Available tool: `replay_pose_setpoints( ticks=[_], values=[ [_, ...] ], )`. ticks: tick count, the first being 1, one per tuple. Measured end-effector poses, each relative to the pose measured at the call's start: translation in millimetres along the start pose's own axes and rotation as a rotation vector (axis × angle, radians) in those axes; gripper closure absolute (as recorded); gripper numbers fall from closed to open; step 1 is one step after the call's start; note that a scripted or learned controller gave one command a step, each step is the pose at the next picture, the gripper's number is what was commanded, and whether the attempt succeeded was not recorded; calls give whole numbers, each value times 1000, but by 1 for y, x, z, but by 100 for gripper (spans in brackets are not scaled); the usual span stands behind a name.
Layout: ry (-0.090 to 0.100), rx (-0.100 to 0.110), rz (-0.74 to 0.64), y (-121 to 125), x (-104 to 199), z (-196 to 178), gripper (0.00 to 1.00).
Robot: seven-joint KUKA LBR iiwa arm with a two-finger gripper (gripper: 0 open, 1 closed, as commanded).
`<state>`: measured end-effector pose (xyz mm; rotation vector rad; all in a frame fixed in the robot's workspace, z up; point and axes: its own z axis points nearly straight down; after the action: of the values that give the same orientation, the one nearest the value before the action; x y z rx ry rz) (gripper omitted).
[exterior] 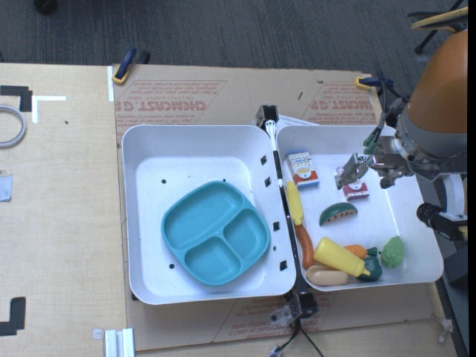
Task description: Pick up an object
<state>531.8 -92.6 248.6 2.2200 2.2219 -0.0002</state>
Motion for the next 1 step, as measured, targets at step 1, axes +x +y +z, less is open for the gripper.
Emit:
replay_pose_setpoints(
  ticks=[1],
  values=[
    [0,0,-153,50,-21,139,0]
  ],
)
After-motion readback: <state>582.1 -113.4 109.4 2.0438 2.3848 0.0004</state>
